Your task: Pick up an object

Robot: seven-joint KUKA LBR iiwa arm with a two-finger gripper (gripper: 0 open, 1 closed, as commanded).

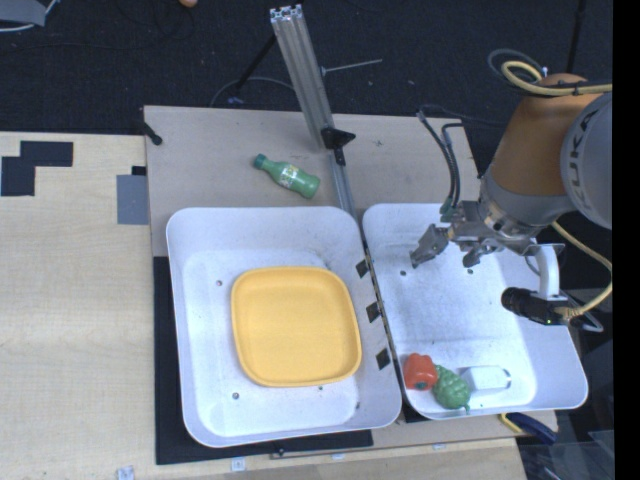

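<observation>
Red object [419, 371], green object [451, 389] and white object [486, 377] seen clustered at near edge of right bin [560, 388], touching or nearly so. Gripper [452, 250] seen above far part of same bin, fingers spread apart, nothing held between. Yellow plate [295, 325] seen in left bin [195, 268]. Green bottle [288, 176] lying on bench [200, 158] beyond.

Single fixed camera above the bench [80, 298] | looks down at a slant | far enough to frame both white bins, left bin [190, 268] and right bin [450, 298], side by side | arm [545, 158] enters from the frame's right edge
</observation>
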